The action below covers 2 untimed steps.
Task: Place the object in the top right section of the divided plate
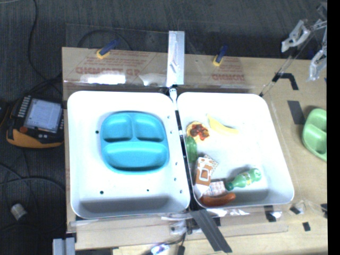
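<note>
We see the blue divided plate (134,141) in the left bin (79,158) far left of the gripper (309,45), the toy objects (212,161) in the right bin (271,142) lying nearer, below-left of its jaws, whose state we cannot tell.

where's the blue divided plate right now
The blue divided plate lies in the middle of the left white bin, across the centre divider from the toy food pieces in the right bin.
</note>
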Motion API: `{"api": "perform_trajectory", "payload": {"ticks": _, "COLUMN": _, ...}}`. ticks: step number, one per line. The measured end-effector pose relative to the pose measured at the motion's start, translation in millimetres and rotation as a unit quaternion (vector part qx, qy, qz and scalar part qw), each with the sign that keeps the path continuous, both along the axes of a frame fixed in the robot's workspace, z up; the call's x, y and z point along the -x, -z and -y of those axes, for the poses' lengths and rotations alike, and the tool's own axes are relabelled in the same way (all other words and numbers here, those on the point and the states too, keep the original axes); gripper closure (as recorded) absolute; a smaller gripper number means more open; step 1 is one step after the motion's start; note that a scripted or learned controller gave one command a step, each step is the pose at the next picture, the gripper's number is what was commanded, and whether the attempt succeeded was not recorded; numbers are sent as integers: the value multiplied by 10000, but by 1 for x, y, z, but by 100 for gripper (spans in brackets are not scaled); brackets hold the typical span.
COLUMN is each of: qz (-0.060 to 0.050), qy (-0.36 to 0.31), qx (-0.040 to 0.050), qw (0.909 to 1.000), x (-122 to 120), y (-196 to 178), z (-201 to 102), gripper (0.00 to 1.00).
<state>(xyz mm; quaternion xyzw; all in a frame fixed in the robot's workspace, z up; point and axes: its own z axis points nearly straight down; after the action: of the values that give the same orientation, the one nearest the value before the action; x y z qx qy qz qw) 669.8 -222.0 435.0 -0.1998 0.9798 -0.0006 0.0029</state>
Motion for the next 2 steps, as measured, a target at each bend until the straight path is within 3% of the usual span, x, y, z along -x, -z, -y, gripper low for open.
{"api": "perform_trajectory", "payload": {"ticks": 1, "qz": 4, "qy": -1753, "qx": -1, "qw": 9845, "x": 0, "y": 0, "z": 0, "gripper": 0}}
{"api": "perform_trajectory", "payload": {"ticks": 2, "qz": 4, "qy": -3165, "qx": 2, "qw": 9486, "x": 0, "y": 0, "z": -1, "gripper": 0}}
